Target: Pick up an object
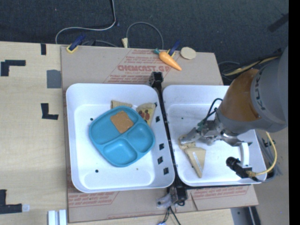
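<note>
My gripper (pixel 188 138) is low in the right bin (pixel 187 96), left of its middle, with the grey and orange arm (pixel 243 102) over the bin's right half. A tan wedge-shaped sandwich piece (pixel 197 159) lies just below the gripper, its top end touching or nearly under the gripper tip. In the left bin (pixel 77 125) a blue divided plate (pixel 123 139) carries a brown toast square (pixel 122 121). A pizza slice (pixel 147 111) and another tan wedge (pixel 119 104) lie behind the plate.
A toy carrot (pixel 169 60) and a beige disc (pixel 188 53) lie on the cardboard behind the bins. A black divider (pixel 161 121) runs between the bins. Cables trail across the dark floor at the back.
</note>
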Controlling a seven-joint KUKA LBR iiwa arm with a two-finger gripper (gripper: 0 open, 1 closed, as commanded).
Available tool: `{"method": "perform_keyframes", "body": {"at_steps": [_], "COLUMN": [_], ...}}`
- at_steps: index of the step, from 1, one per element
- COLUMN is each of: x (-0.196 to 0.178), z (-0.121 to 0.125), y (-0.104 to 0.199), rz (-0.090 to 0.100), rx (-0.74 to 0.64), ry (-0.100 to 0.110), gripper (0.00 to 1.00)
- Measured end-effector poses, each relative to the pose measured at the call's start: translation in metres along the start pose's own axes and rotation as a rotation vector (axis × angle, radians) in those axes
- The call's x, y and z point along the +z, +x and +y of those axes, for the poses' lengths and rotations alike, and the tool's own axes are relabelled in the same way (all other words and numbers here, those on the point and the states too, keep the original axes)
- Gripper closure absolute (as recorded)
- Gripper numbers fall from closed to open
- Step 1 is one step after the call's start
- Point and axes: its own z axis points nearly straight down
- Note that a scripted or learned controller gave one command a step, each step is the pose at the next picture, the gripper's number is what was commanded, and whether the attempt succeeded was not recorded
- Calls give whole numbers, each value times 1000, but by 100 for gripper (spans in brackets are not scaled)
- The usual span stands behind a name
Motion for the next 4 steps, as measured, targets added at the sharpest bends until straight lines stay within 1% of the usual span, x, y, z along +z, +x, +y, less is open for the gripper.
{"method": "perform_keyframes", "body": {"at_steps": [1, 2, 3, 4], "x": [-29, 2, 0, -10], "z": [73, 66, -19, -17], "y": [-65, -1, 27, 24], "rz": [-8, -7, -5, -9], "rx": [-5, -10, -5, -4], "ry": [-9, -5, -10, -11], "gripper": [0, 0, 0, 100]}}
